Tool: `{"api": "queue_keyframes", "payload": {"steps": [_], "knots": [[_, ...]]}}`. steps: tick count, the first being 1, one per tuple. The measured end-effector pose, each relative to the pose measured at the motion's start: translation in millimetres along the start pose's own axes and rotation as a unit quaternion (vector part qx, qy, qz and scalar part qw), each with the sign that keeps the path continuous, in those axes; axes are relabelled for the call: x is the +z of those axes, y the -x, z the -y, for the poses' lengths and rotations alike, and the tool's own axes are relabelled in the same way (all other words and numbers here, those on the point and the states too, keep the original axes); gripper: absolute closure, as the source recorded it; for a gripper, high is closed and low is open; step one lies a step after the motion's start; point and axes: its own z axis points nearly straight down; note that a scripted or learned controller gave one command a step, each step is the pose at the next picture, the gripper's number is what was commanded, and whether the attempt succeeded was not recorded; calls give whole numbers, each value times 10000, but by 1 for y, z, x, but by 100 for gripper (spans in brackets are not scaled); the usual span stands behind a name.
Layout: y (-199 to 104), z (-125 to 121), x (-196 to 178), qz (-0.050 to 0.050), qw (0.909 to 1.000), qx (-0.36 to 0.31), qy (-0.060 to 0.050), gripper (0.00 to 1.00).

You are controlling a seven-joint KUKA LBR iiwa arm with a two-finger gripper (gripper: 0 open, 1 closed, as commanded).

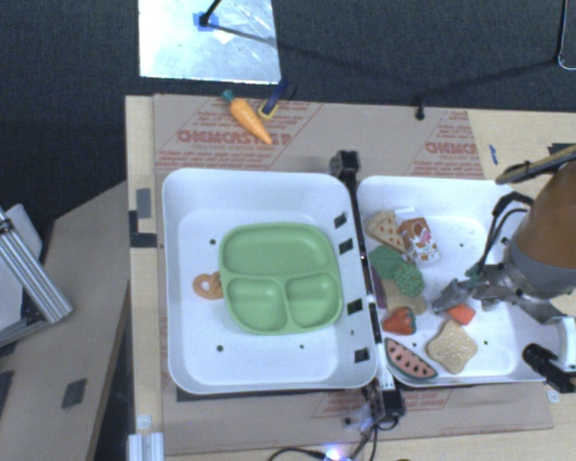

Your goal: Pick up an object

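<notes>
Grey and orange, the arm point(557, 229) reaches over the right bin point(480, 195); its gripper point(458, 299) sits low among the toy food, touching a small red piece point(463, 313), though how far it is open cannot be told. Left bin point(187, 257) holds a green tray point(274, 277) with a pretzel point(208, 285) beside it. Right bin also holds broccoli point(396, 272), toast point(451, 347), a watermelon slice point(410, 359) and a strawberry point(399, 321). A carrot point(251, 119) lies behind the bins.
</notes>
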Motion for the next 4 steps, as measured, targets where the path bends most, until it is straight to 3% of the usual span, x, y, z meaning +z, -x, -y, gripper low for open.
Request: {"api": "queue_keyframes", "payload": {"steps": [1,2,4], "knots": [[0,0,33,7,10000,2,10,0],[1,-2,21,15,10000,-1,34,100],[10,-21,-89,20,10000,-17,49,100]]}}
